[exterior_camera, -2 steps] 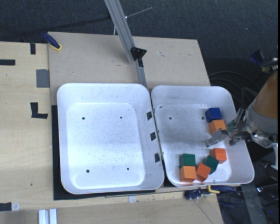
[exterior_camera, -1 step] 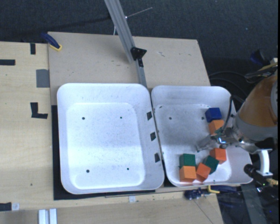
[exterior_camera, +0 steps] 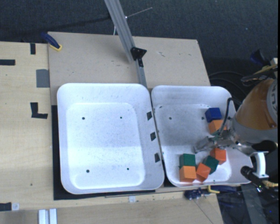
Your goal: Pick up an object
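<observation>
Several coloured blocks lie in the right bin (exterior_camera: 177, 101). A blue block (exterior_camera: 213, 113) and an orange block (exterior_camera: 215, 125) sit by its right wall. Lower down are a red-orange block (exterior_camera: 219, 155), a dark green block (exterior_camera: 211, 163), another red-orange block (exterior_camera: 203, 171), a green block (exterior_camera: 187, 160) and an orange block (exterior_camera: 187, 172). My gripper (exterior_camera: 206, 144) reaches in from the right, low over the bin floor. It sits just below the orange block and just above the upper red-orange block. Nothing is visibly held.
The left bin (exterior_camera: 65, 97) is beside the right one. A grey pole (exterior_camera: 121, 22) slants across the bench behind the bins. The arm's orange band (exterior_camera: 256, 108) and cables overhang the right bin's right wall.
</observation>
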`<action>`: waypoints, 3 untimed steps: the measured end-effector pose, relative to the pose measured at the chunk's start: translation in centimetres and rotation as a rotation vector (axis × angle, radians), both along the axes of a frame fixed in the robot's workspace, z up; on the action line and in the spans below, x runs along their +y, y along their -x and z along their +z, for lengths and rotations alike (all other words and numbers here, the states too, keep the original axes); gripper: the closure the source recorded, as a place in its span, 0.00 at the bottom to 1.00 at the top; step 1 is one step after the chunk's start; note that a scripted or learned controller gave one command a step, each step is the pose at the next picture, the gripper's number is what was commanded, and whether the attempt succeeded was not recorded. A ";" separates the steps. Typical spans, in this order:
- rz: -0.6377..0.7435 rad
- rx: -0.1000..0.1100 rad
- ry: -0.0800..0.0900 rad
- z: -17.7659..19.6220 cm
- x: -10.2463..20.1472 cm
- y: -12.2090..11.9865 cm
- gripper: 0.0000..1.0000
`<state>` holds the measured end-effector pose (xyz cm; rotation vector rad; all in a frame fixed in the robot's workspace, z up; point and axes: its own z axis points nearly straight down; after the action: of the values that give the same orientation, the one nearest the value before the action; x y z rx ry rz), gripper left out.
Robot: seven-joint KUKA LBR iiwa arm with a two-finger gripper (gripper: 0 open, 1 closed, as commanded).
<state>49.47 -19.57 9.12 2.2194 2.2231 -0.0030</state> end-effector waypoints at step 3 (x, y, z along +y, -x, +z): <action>0.000 -0.005 0.001 12.1 -1.3 -1.2 1.00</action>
<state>50.64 -20.84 21.23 2.2163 2.2204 0.0022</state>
